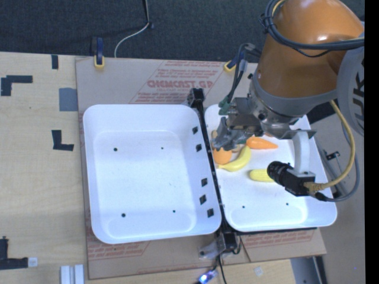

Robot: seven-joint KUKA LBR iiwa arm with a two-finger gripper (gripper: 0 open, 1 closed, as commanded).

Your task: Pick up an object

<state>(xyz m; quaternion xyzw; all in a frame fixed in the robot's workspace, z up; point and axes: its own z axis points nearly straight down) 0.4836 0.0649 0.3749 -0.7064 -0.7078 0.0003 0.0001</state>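
Two bins, claw [227, 139] — grip unclear — at right bin's [278, 220] left edge.

A brown cardboard sheet [172, 84] lay under the left white bin [95, 120]; a yellow clamp [99, 61] sat beyond it.

1. Banana [235, 161]: yellow, curved, lying flat in the right bin near its left wall.
2. Carrot [261, 143]: orange, tapered, lying just above the banana.
3. Orange piece [221, 155]: touching the banana's left end.
4. Yellow piece [259, 175]: small, oblong, right of the banana.
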